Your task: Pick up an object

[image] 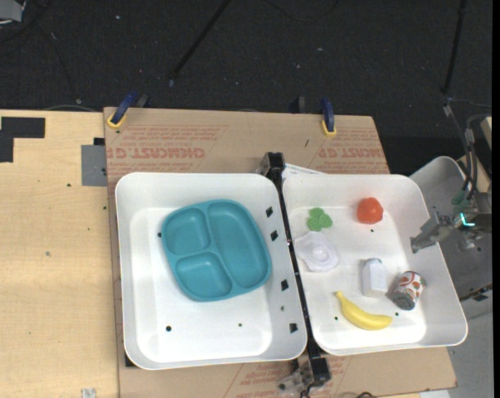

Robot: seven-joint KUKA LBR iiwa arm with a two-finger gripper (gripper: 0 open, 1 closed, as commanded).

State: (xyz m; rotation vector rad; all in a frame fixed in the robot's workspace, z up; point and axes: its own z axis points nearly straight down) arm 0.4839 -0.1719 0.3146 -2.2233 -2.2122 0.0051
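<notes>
Arm (pixel 449 214): grey, at the right edge, beside the right bin (pixel 432 326) and outside its rim. Finger state: cannot tell. Right bin contents: banana (pixel 364 314), red ball (pixel 369 211), green piece (pixel 318 219), clear lid (pixel 317 254), white block (pixel 372 275), cup (pixel 407 288). Left bin (pixel 150 338): teal tray (pixel 214 249).

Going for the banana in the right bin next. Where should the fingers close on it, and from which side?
Grip the banana across its thick middle, coming straight down from above. It lies flat on the bin floor, curved, running from upper left to lower right, so set the fingers across that line. The tips taper and would probably slip. The grey block sits close above it, so keep the fingers clear of that.
</notes>
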